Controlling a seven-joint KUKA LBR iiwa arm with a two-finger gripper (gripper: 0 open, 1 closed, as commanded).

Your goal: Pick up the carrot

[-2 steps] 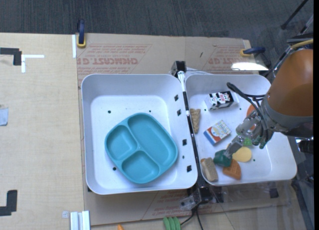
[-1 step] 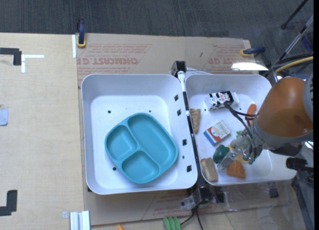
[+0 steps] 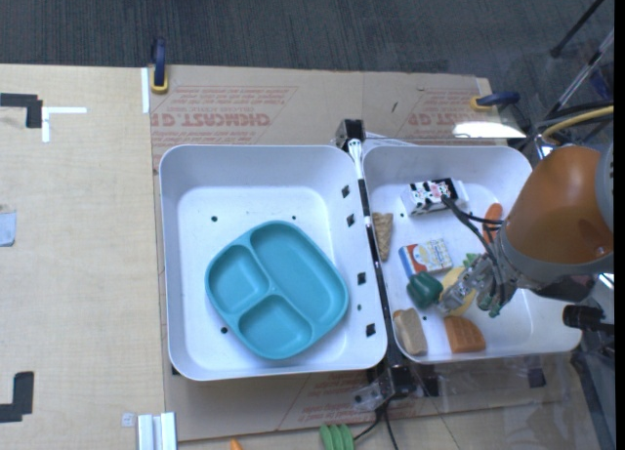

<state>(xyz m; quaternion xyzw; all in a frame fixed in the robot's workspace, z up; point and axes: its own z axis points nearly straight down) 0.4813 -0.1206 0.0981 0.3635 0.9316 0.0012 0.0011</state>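
Observation:
An orange-red tip that may be the carrot (image 3: 495, 212) pokes out beside the arm's orange band in the right bin (image 3: 508, 160); the arm hides the rest of it. My gripper (image 3: 477, 289) hangs low over the middle of that bin, just above a yellow piece (image 3: 453, 288) and beside a dark green toy (image 3: 424, 290). The carrot lies apart from the gripper, behind it. Nothing can be seen held.
The right bin also holds a black-and-white box (image 3: 433, 194), a small carton (image 3: 427, 257), a bread slice (image 3: 410, 331), an orange wedge (image 3: 465, 334) and a brown cracker (image 3: 382, 233) by the divider. A teal divided plate (image 3: 276, 288) lies in the left bin (image 3: 186, 243).

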